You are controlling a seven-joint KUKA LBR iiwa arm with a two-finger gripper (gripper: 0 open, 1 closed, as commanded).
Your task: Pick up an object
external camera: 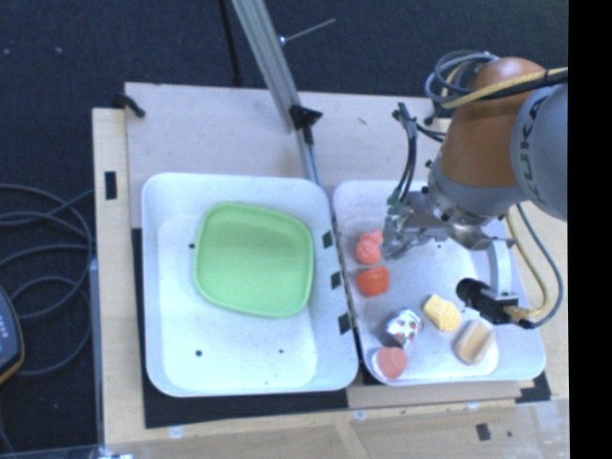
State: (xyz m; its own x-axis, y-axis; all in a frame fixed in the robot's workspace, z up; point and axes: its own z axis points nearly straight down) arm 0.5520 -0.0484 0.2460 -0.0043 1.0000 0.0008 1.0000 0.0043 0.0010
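My gripper (393, 241) hangs low over the left part of the right bin (516, 366), under the orange-banded wrist. A salmon-pink rounded object (367, 249) lies just to the gripper's left, close to touching it. A red-orange object (374, 281) sits directly below that one. Toward the front of the bin lie a white ball with coloured patches (404, 327), a yellow piece (441, 312), a tan bread-like piece (473, 341) and a pink round object (390, 361). Nothing is seen held in the gripper.
The left bin (172, 352) holds a light green square plate (255, 258). A metal pole (273, 60) slants down from the top to the wall between the bins. The arm's bulk covers the right bin's back right corner.
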